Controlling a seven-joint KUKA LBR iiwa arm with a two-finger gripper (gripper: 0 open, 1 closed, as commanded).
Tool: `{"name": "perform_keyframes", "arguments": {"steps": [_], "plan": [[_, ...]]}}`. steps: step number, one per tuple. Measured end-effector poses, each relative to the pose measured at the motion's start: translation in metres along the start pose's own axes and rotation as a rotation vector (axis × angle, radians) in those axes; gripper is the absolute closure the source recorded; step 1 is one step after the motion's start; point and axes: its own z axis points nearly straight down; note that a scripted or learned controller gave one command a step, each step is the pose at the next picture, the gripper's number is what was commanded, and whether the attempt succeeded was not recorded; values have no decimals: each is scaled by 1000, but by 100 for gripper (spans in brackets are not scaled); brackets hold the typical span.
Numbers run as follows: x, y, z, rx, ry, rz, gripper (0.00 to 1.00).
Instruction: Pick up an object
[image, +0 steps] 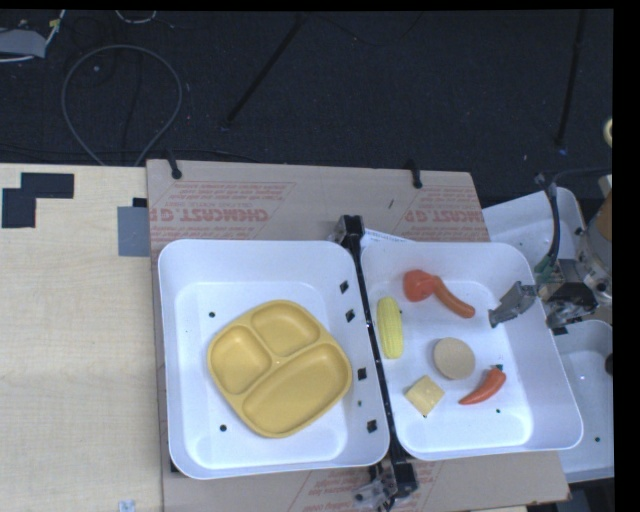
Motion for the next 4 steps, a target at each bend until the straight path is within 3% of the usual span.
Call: {"name": "perform_keyframes", "arguments": {"steps": [1, 4], "plan": [[0, 2, -5, -10, -2, -2, 0], [2, 3, 152, -4, 1, -1, 0]]}}
